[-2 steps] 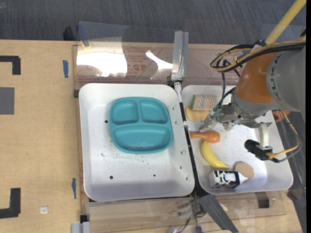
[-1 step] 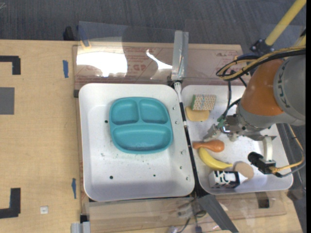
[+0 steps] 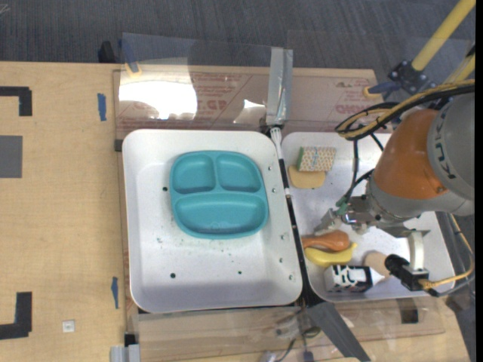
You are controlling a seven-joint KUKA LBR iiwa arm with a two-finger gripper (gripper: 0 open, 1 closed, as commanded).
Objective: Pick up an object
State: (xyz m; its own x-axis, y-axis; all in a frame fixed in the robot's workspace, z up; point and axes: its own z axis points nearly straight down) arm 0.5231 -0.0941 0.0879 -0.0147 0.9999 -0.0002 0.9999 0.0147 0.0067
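My gripper [image 3: 341, 217] hangs low over the middle of the right bin [image 3: 362, 148], under the orange band of the arm. Just below and left of it lies an orange, elongated object [image 3: 329, 240], with a yellow banana [image 3: 327, 257] touching its near side. A black-and-white object [image 3: 351, 277] sits at the bin's front edge, and a small beige piece [image 3: 373, 261] lies beside it. At the bin's far left a patterned green-and-tan block [image 3: 316, 157] rests against a pale yellow piece [image 3: 306, 178]. Nothing shows in the gripper's hold.
The left bin [image 3: 151, 262] holds a teal divided plate [image 3: 219, 194] near its middle. A clear plastic screen [image 3: 196, 89] stands behind the bins, and a raised rim [image 3: 285, 202] divides them. Yellow and black cables [image 3: 377, 115] loop above the arm.
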